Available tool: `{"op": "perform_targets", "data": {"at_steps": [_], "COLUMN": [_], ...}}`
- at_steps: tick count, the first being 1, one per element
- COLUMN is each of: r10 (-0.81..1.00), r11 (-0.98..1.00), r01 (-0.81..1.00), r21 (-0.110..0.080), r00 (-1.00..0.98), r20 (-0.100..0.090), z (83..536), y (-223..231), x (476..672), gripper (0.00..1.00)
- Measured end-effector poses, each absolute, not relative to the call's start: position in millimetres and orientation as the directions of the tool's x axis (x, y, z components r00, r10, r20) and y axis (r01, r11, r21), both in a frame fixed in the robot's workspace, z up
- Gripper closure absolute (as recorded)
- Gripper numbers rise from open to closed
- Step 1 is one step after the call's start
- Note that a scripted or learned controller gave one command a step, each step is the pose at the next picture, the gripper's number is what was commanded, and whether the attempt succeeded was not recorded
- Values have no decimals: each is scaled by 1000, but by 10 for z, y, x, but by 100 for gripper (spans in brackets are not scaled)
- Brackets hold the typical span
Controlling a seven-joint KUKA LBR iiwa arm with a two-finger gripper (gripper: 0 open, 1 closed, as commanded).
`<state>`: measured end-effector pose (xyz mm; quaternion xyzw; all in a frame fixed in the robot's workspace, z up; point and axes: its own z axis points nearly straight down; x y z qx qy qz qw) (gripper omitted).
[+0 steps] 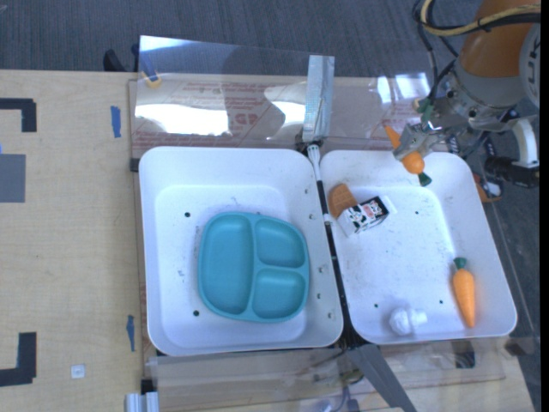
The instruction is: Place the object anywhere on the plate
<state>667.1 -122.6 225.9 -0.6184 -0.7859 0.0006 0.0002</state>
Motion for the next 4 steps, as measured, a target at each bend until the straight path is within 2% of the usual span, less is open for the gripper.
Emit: {"op": "perform_targets", "data": {"at_steps": [1, 2, 3, 4], "r10": [916, 988, 972, 972], "r11": [401, 153, 235, 234], "r01": [916, 988, 972, 972], "r21": [9, -5, -5, -3], "r00": [-401, -153, -235, -234], "r20": [-6, 2, 3, 3], "z": [2873, 2337, 1823, 1843], "y": [-1071, -1164, -418, -84], "x": [6683, 6554, 5612, 5560], "gripper": [100, 100, 100, 100]}}
